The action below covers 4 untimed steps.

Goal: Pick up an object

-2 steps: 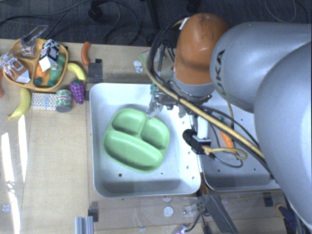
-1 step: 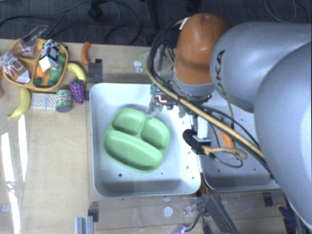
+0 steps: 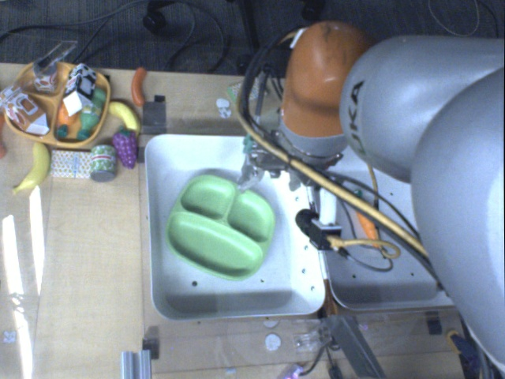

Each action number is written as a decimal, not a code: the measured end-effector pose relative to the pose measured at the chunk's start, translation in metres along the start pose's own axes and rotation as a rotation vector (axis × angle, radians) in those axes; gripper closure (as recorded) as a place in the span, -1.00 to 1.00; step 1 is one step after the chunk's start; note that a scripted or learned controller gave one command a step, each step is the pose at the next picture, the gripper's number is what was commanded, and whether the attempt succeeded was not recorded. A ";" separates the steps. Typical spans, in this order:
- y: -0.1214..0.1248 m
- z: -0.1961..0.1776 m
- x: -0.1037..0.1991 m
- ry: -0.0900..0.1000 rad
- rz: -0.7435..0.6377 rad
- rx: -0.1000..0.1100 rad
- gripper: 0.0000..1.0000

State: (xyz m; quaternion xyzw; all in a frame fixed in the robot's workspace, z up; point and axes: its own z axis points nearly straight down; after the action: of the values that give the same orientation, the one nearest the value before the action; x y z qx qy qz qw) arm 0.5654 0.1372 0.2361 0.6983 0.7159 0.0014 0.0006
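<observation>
Green divided plate (image 3: 222,226) lies flat in the left white bin (image 3: 158,235), a bit toward the bin's right half, three compartments facing up, nothing in them as far as I can see. Tool (image 3: 251,174) sits at the plate's upper right rim, just beside or touching it, can't tell which, and can't tell whether it is spread or pressed together since the wrist and cables (image 3: 347,212) cover it; nothing visibly pinched. Arm (image 3: 410,109) looms in from the right, orange band (image 3: 319,61) right above the tool. Risks, as a guess: plate is wide, shallow and smooth, so a grab on the thin rim could slip off or just nudge the plate across the bin floor toward the left wall. If only one edge catches, plate may tilt up and drop back. Tool coming down on the flat divider instead of the rim would close on nothing. Loose cables hang low over the gap between the bins and could snag on the bin wall. Right bin (image 3: 379,287) holds a small orange thing (image 3: 366,226), mostly hidden. Toy fruit bowl (image 3: 59,105), banana (image 3: 33,168) and grapes (image 3: 125,148) sit on the table (image 3: 79,275) well apart, no threat.
</observation>
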 end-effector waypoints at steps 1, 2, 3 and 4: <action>0.000 0.000 0.000 0.000 0.000 0.000 -1.00; 0.000 0.000 0.000 0.000 0.000 0.000 -1.00; 0.006 0.001 -0.004 -0.001 -0.012 0.000 -1.00; -0.018 -0.035 0.015 0.000 -0.019 0.001 -1.00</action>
State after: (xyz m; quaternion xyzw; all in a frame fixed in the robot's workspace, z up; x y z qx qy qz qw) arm 0.5465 0.1517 0.2712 0.6915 0.7224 0.0012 0.0004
